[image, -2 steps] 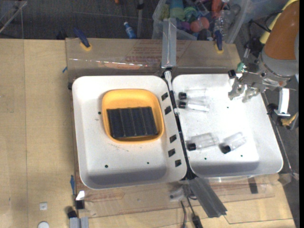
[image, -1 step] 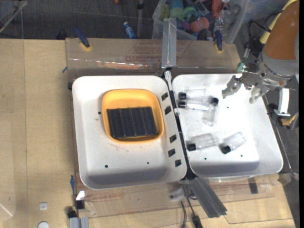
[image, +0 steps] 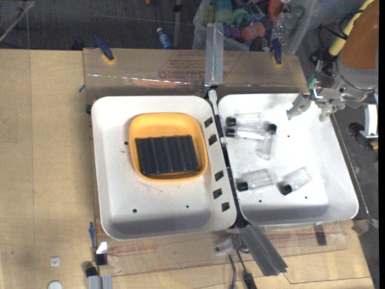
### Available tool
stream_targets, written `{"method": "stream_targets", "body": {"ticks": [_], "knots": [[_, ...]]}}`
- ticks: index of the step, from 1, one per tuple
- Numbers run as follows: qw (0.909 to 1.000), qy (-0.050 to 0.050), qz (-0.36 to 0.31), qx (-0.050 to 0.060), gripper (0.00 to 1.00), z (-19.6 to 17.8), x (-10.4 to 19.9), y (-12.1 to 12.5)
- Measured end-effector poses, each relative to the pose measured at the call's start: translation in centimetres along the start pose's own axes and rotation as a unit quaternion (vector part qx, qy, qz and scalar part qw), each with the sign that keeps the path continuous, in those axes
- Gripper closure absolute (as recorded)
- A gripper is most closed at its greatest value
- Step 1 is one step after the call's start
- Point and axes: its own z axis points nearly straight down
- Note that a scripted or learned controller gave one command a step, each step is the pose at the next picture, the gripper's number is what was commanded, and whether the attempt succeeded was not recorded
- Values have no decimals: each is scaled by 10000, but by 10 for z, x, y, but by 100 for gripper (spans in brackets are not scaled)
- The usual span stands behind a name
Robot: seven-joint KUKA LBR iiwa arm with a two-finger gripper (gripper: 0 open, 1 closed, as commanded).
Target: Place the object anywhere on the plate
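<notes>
An orange plate (image: 139,127) lies in the left bin (image: 114,191), with a dark ridged slab (image: 167,155) resting on it. Several clear plastic vials with black caps lie loose in the right bin (image: 313,146): two crossed near its back left (image: 248,127), one near the front middle (image: 257,179) and one to its right (image: 296,179). My gripper (image: 311,109) hangs over the back right part of the right bin, open, with nothing between its fingers. It is well clear of the vials and far from the plate.
A raised divider with black clips (image: 218,161) separates the two bins. A clear box of colourful toys (image: 252,8) stands behind the bench. The arm's orange band (image: 361,41) shows at the far right.
</notes>
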Motion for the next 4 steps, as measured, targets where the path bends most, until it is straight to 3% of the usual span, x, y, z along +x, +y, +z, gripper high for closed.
{"method": "stream_targets", "body": {"ticks": [1,3,4], "knots": [[10000,-1,-98,-3,0,-25,-35,8],[9952,-6,-980,-15,0,-45,-36,9],[9791,-5,-2036,-21,0,-52,-36,9]]}}
